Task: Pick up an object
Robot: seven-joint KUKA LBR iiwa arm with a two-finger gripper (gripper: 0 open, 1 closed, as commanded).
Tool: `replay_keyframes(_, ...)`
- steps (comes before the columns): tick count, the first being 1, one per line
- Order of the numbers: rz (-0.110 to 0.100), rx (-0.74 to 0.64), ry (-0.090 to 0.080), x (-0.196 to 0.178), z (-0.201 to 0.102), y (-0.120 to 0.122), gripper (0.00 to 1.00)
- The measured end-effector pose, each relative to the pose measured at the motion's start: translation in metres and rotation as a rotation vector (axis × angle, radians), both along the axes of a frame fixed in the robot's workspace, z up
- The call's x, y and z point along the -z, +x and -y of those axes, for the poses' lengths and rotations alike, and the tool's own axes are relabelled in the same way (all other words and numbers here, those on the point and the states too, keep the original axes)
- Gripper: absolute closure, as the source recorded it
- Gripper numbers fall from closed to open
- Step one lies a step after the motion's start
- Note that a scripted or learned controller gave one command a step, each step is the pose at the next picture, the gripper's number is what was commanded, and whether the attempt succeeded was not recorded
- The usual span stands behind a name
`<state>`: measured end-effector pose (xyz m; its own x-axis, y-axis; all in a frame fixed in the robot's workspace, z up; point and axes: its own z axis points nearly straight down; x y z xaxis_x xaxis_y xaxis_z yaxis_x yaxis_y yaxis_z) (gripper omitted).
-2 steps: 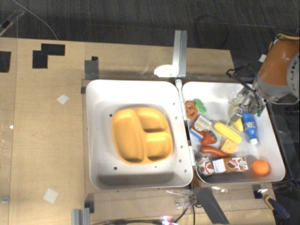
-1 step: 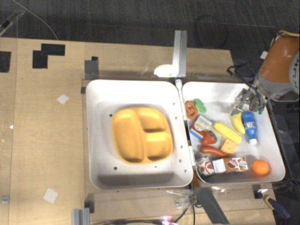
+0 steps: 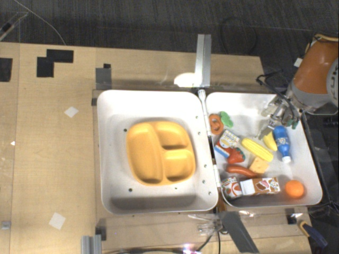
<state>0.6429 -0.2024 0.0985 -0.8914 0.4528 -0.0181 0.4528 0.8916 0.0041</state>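
Camera view: one yellow tray [image 3: 160, 152], one orange [image 3: 294, 189], one bottle [image 3: 282, 141]; gripper [image 3: 276, 118], grip unclear.

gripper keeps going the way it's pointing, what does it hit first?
Probably the blue bottle or the yellow corn cob: the gripper points down-left into the right bin, just above both. Depth is unclear from this slanted view, so which one comes first is a guess.

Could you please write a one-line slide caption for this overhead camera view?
The gripper hovers over toy food in the right bin, beside a blue bottle; a yellow tray sits in the left bin.
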Motion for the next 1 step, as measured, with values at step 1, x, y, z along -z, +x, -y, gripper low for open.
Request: replay_keyframes(1,-0.009,0.527,0.01,0.0123,-0.0197,0.002,0.0)
